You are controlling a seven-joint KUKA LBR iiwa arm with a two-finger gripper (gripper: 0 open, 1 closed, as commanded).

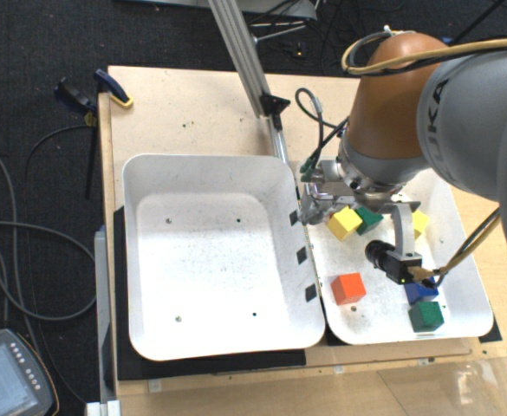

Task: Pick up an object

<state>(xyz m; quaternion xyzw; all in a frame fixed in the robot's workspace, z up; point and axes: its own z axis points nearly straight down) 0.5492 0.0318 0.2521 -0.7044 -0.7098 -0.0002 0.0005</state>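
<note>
Wooden surface (pixel 192 102) seen from above, carrying two shallow white bins: the left bin (pixel 210 250) bare, the right bin (pixel 470 310) holding small blocks. The grey and orange arm (pixel 426 102) hangs over the right bin, its end effector (pixel 340 199) low above a yellow block (pixel 344 223) beside a green block (pixel 370 221); whether it is apart or together cannot be told. Crowded neighbours risk a nudged or double grasp, while the orange block (pixel 349 288) lies apart
</note>
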